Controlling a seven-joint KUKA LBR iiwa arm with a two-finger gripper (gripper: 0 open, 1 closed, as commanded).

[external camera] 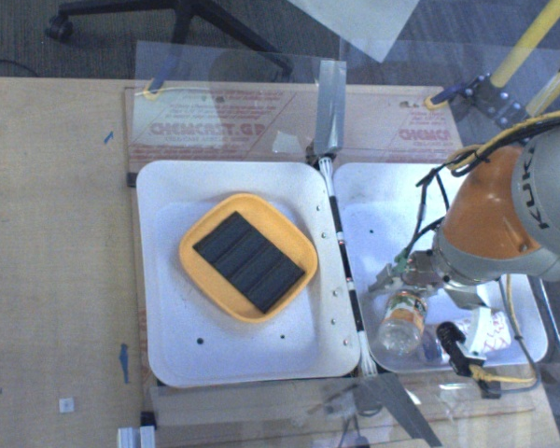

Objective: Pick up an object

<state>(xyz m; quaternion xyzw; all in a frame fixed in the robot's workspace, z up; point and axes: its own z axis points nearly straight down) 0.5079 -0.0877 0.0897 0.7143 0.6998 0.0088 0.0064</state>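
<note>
While poised over the clear bottle (403,323) lying in the right bin (383,213), with end effector (413,276) state indiscernible from this angle, risks glancing off the bottle's rounded side and rolling it away, or wedging it into the bin's near corner.

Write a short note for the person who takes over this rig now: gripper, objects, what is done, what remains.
The gripper is low in the right bin, right above the clear bottle; a grasp cannot be judged.
The clear bottle lies in that bin's near left corner, with a white-and-red packet to its right.
A yellow tray with a dark ribbed insert sits in the left bin.
Done: nothing visibly lifted.
Left: grasp and lift one object, probably the bottle.
</note>
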